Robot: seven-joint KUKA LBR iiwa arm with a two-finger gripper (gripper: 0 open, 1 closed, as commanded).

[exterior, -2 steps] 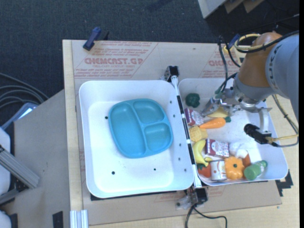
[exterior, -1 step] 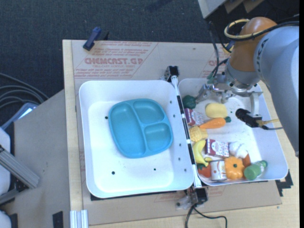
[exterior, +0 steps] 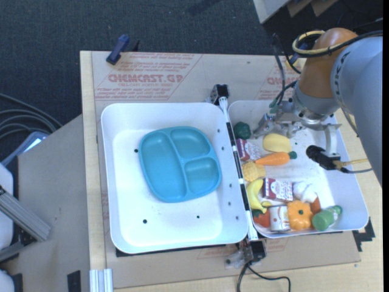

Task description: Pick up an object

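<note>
My arm [exterior: 364,66] is smooth, rounded grey casing, with a glossy orange band [exterior: 319,66] above the wrist. A yellow cable loops beside that band, and thin dark cables run alongside it. My gripper [exterior: 285,119] is grey metal with black fittings.

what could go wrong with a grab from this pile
The toys in the right bin lie packed together: the carrot sits right under the lemon and next to the corn, so the gripper might nudge or catch two things at once. The lemon looks round and smooth and may slip. The banana lies close to the bin's left wall, leaving little room there.
</note>
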